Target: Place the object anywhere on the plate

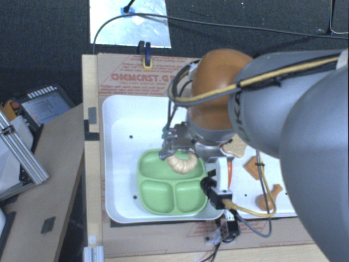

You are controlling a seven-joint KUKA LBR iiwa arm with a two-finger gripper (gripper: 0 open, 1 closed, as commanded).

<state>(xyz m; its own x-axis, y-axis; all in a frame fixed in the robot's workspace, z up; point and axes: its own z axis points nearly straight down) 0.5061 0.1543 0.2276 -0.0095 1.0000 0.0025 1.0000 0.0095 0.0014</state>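
A green divided plate (pixel 166 192) lies in the left white bin (pixel 120 146), toward its front right. A pale tan, curled, ridged object (pixel 183 163) rests at the plate's upper right compartment. My gripper (pixel 175 146) hangs directly over it, its metal tip at or touching the object's top. The wrist and orange band hide the view from above, so the grip itself is not visible. The plate's two front compartments hold nothing.
In the right bin (pixel 245 203) lie a tan toast-like piece (pixel 235 147), an orange wedge (pixel 252 169), a brown piece (pixel 270 194) and a thin red stick (pixel 229 173). A black connector with a yellow cable (pixel 214 191) hangs over the plate's right rim.
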